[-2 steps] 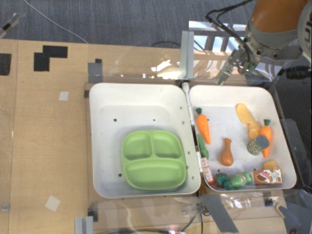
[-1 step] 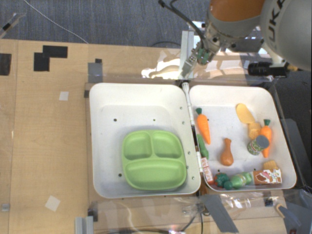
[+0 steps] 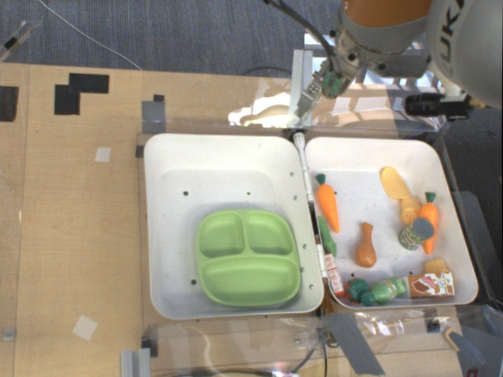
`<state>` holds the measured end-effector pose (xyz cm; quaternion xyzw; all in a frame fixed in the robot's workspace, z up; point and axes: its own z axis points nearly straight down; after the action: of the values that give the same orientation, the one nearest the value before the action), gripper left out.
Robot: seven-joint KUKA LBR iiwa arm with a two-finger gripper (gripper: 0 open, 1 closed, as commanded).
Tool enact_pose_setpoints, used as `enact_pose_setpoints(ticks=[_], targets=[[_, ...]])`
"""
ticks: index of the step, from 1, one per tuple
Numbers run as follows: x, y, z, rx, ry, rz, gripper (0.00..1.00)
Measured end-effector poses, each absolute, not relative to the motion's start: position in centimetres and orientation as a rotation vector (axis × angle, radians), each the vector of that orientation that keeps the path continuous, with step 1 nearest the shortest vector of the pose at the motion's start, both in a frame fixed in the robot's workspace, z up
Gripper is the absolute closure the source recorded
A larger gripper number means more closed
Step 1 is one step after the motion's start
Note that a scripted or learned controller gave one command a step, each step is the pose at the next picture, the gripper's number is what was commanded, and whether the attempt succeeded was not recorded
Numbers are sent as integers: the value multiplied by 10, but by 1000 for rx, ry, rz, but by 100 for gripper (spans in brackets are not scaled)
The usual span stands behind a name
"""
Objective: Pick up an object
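While raised past the bins' far edge:
Gripper (image 3: 308, 100): jaw state unclear.
Right bin (image 3: 448, 181): carrot (image 3: 327, 205), drumstick (image 3: 365, 245).
Left bin (image 3: 169, 179): green plate (image 3: 247, 256).

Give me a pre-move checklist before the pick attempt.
1. Hand above the bins' far edge, nothing between its fingers: ok.
2. Finger opening: cannot tell.
3. Targets in right bin: ok. Carrot and drumstick lie apart from other items.
4. Clutter: not ok. Can touches second carrot.
5. Green divided plate sits in left bin, away from the targets: ok.
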<state>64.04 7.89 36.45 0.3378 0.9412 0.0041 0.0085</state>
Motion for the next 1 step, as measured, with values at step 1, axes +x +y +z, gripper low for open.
enact_pose_setpoints(ticks=[1], targets=[[642,81,378,1042,2937,18,100]])
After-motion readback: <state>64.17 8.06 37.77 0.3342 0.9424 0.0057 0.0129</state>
